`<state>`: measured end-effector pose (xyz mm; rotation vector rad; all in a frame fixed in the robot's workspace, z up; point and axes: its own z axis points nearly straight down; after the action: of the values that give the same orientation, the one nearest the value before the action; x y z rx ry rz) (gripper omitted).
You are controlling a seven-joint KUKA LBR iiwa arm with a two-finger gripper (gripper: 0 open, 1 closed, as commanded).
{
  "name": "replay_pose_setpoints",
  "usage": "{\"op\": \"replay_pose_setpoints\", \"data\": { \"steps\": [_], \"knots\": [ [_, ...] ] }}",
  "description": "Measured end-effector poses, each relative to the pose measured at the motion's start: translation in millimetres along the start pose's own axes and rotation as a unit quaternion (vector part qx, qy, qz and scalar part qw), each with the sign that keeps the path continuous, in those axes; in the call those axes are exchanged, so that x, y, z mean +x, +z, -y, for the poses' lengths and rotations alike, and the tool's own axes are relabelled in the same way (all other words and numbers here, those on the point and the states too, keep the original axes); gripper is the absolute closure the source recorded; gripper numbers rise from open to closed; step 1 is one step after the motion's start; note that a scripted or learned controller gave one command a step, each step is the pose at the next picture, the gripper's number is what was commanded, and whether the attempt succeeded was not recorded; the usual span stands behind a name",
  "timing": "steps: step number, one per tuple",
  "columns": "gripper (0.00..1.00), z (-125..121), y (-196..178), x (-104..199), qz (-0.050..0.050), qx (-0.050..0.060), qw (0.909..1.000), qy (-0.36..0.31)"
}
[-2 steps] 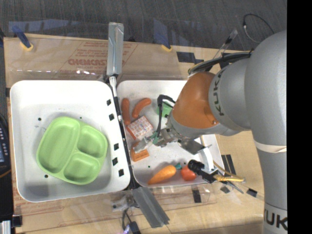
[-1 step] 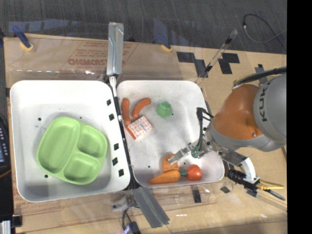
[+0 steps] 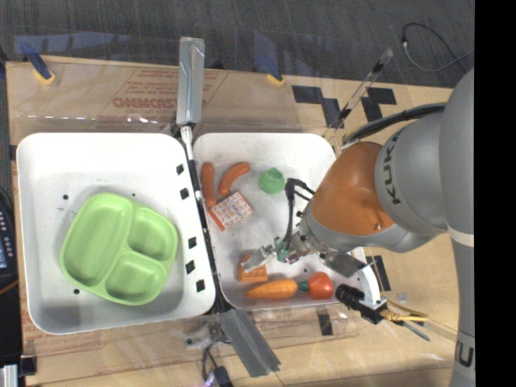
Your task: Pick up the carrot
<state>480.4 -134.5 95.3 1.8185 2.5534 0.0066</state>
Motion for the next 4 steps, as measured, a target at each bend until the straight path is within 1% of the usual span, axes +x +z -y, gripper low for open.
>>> {"op": "replay_pose_setpoints", "data": {
  "steps": [1,2,3,4],
  "knots": [
    [0.00,-1.7,-95.7,-4.6,-0.003,0.005,0.9849,-0.173],
    [0.00,-2.5,-32.8,23.6,-0.006,0.007,0.9583,-0.286],
    [0.00,-1.9,1.6,16.5,-0.007,0.005,0.9759,-0.218],
    [1.00,-4.4,-8.1,13.6,-0.001,0.002,0.9759,-0.218]
  ]
}}
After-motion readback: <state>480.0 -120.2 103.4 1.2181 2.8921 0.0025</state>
